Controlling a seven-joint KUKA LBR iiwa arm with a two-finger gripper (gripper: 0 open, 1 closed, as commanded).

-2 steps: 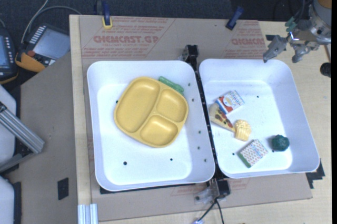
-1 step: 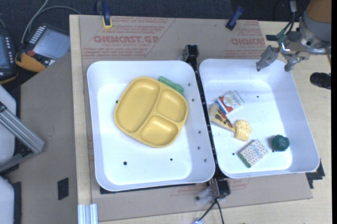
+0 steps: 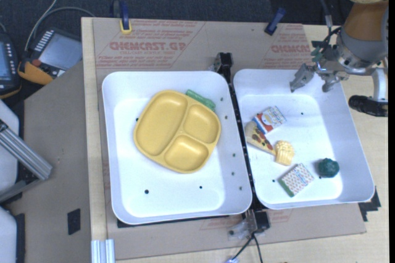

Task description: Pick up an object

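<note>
Approach step: jaws of gripper (image 3: pixel 315 78) spread wide, holding nothing, over far edge of right white bin (image 3: pixel 352 150). Candidates mid-bin: red-white-blue snack packet (image 3: pixel 270 118), yellow corn-shaped toy (image 3: pixel 283 152), dark green ball (image 3: pixel 328 167). Next: move toward bench near edge, descend, close.

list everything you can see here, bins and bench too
bins: 2, white, side by side on the bench
plate: 1, yellow, three sections, left bin
green thing: 1, behind the plate, partly hidden
packet: 1, red, white and blue, right bin
yellow toy: 1, right bin middle
patterned block: 1, green edged, right bin front
ball: 1, dark green, right bin
clamps: 2, bench far edge
gripper: 1, grey, jaws open over right bin's far edge
</note>
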